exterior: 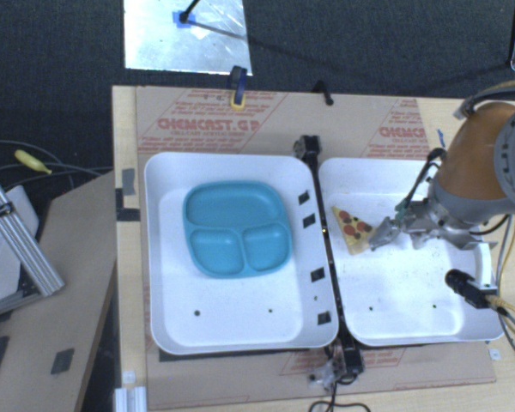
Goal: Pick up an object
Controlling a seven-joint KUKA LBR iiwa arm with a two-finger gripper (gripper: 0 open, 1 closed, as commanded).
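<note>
Pincer is down low inside the right bin, its tip reaching toward the toy pizza slice. Slice lies flat on the bin floor just ahead of the tip, touching it or very nearly so; contact cannot be settled from this angle. Cannot tell whether the pincer is released or clenched: the fingertips blur together against the white.

Nothing seen held between them. Slice looks not yet lifted, so judged: approach made, grasp and lift both still to do.

Beyond the slice, across the divider from the pincer, the left bin carries a blue divided plate, well apart from the pincer. The counter under both bins is brown board with red lettering.
</note>
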